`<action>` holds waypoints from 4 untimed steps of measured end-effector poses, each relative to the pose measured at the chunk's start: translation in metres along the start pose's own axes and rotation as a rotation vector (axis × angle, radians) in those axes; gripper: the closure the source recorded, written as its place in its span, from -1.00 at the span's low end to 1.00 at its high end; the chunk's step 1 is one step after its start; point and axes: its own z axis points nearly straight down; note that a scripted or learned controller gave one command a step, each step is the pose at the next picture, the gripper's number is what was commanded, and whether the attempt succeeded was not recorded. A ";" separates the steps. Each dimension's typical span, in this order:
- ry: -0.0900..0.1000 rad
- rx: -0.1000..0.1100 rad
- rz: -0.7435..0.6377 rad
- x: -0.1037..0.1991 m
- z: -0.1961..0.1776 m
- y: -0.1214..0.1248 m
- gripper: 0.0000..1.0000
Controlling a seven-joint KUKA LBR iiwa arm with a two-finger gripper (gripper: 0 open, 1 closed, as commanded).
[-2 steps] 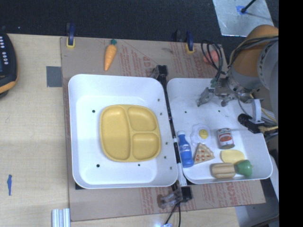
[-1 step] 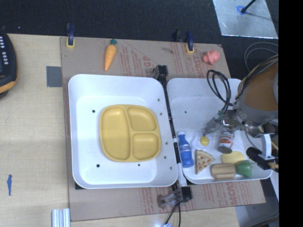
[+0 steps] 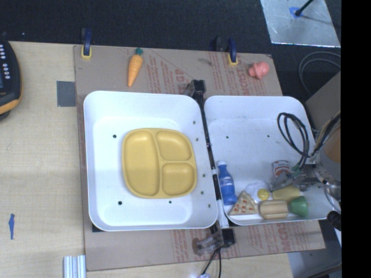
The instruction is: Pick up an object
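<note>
The gripper sits low in the right bin near its front right corner, can't tell if the claw's clamped. Just in front: a blue bottle, pizza slice, and bread roll. The yellow divided plate fills the left bin.

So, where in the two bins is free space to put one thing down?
The right bin is bare across its far half, between its far rim and the black cable. The left bin has only a strip around the yellow divided plate. The right bin's near edge is crowded: blue bottle, pizza slice, gripper.
</note>
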 end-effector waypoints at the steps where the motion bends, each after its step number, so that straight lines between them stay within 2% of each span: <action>1: 0.000 -0.010 -0.015 0.028 -0.001 0.071 -1.00; 2: 0.003 0.000 -0.008 0.051 0.000 0.041 -1.00; 3: -0.004 -0.011 -0.010 0.008 -0.002 0.117 -1.00; 4: 0.004 0.003 -0.007 0.038 0.001 0.047 -1.00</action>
